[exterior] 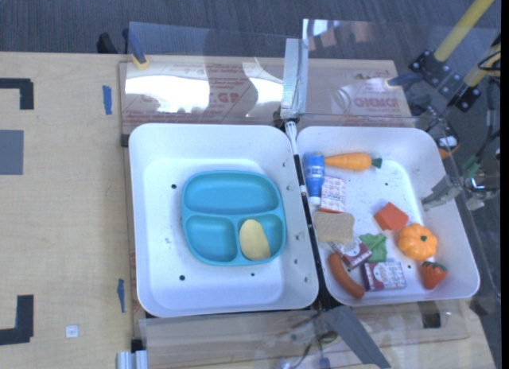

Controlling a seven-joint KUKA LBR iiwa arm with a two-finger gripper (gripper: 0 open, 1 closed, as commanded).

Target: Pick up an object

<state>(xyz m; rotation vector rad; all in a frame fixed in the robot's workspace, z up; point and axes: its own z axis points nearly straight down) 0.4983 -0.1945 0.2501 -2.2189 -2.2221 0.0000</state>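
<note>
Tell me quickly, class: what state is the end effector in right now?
End effector: at the right bin's right edge; open or shut cannot be told.

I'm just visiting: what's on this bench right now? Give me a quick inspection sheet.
Surface: wooden bench bearing a left bin and a right bin.
Job's things: right bin holds carrot, bottle, bread, orange block, pumpkin, sausage, packets.
Clutter: blue tray in left bin, a yellow piece in its lower right compartment.
Gripper: dark part at right edge, state unclear.
Cables: dark ones near the upper right.
Surroundings: grey carpet.
</note>
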